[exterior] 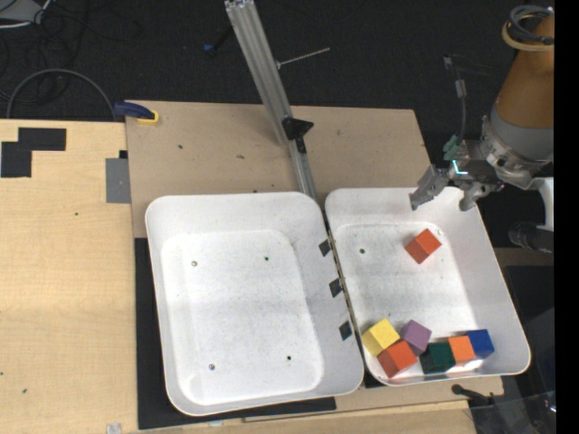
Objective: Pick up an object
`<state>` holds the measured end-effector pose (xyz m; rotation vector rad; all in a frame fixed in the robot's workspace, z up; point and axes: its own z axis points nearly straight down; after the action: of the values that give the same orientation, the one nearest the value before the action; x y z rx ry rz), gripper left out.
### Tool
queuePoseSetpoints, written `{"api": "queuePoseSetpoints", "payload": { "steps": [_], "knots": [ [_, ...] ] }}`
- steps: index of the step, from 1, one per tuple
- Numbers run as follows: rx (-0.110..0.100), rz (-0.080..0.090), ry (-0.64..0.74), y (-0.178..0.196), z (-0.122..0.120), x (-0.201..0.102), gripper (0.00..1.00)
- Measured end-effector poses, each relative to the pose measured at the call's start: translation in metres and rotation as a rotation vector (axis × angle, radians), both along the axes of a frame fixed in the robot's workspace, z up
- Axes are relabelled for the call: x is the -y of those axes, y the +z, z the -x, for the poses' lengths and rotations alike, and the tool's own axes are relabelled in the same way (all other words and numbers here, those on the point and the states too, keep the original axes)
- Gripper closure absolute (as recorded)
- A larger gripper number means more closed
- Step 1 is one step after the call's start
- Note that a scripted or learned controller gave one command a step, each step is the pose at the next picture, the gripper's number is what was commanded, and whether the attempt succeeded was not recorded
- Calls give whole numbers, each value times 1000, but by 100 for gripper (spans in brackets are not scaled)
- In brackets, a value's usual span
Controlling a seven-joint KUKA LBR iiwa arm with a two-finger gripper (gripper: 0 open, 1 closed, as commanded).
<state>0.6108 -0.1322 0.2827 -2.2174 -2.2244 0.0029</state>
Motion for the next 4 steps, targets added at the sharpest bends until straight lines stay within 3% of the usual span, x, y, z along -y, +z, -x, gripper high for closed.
{"api": "queuePoseSetpoints", "payload": {
  "steps": [1,4],
  "knots": [
    [-1,1,6,10,0,0,100],
    [-2,3,20,38,-1,0,100]
  ]
}}
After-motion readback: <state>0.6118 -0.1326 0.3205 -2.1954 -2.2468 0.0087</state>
